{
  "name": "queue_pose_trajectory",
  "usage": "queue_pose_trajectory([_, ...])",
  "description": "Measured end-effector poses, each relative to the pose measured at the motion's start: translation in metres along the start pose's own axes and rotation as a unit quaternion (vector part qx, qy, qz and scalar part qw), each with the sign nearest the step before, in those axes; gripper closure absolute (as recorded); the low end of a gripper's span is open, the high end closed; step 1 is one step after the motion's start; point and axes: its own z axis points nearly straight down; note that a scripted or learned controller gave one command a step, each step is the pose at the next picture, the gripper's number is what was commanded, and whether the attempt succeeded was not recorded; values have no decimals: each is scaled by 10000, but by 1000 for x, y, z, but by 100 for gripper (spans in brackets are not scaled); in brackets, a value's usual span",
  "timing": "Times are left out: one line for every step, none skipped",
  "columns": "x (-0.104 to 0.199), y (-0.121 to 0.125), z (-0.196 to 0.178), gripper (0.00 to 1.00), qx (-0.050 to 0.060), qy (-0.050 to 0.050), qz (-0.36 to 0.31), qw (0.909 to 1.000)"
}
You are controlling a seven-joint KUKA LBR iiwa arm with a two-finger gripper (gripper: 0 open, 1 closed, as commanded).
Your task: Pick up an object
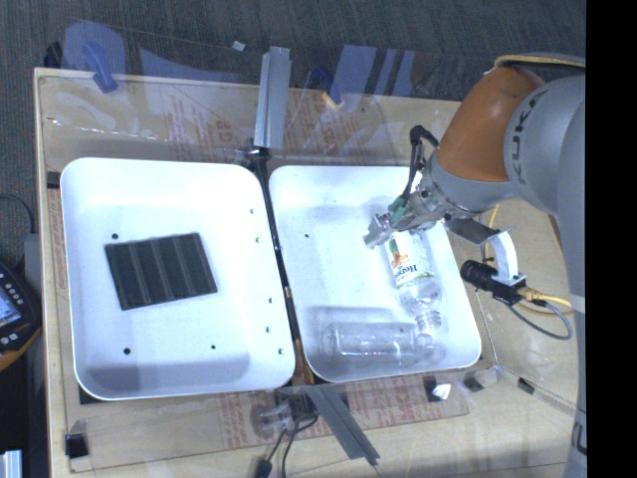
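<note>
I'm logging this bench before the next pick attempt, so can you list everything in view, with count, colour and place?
Left bin: one, white, left half of the bench.
Ridged mat: one, dark grey, flat in the left bin.
Right bin: one, white, beside the left bin.
Labelled bottle: one, clear with a white and orange label, right side of the right bin, under the gripper.
Plain bottle: one, clear, lying along the right bin's near edge.
Arm: one, grey with an orange band, reaching in from the right.
Gripper: one, metal, at the labelled bottle's upper end.
</note>
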Motion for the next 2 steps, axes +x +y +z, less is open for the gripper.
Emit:
queue_pose_trajectory([-20, 13, 68, 0, 5, 5, -9, 10000])
queue_pose_trajectory([-15, -8, 61, 0, -4, 6, -563, 9984])
